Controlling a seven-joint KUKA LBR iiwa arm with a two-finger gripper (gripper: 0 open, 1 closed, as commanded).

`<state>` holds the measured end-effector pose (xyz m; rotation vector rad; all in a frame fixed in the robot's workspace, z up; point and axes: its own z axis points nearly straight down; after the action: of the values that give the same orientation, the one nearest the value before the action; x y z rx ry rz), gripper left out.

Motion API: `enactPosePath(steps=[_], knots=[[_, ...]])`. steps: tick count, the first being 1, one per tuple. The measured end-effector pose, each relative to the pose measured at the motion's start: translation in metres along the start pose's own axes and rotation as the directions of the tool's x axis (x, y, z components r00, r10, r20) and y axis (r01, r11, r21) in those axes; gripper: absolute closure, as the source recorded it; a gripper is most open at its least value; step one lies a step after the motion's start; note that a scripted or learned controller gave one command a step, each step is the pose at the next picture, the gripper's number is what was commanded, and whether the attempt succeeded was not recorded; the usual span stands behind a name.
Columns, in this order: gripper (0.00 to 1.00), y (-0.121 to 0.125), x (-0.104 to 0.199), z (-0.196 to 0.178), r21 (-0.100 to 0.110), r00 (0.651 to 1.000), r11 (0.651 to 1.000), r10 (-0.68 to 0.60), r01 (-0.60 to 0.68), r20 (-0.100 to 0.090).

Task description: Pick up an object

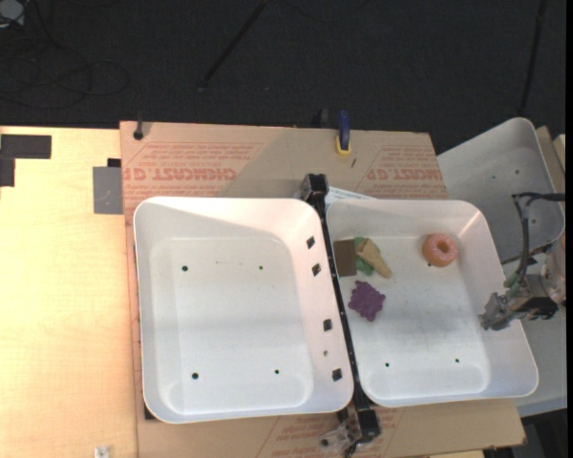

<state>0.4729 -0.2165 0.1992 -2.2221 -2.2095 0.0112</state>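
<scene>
Three objects I see, all in right bin.
Pink ring (440,249) far side; purple lump (367,300) and brown-yellow piece (360,256) near divider.

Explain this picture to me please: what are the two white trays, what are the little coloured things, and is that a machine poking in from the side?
One camera fixed above a workbench looks down at a slant. On the bench sit two shallow white bins side by side: the left bin and the right bin. In the right bin lie a few small items: a pink ring like a toy doughnut, a purple lump, and a brown and yellowish piece near the divider. At the picture's right edge is the end of a robot arm, whose claw hangs at the right bin's rim. Its job is to pick something up. I see nothing held in the claw, and it is too small here to tell whether it is open.
</scene>
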Motion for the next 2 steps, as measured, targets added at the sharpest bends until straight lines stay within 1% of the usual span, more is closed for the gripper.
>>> enactPosePath(steps=[1,2], knots=[[1.00,0.003,0.048,-0.073,-0.014,1.000,1.000,-0.011,0.011,0.000],[1.00,0.001,0.002,0.016,-0.001,1.000,1.000,-0.002,0.002,-0.001]])
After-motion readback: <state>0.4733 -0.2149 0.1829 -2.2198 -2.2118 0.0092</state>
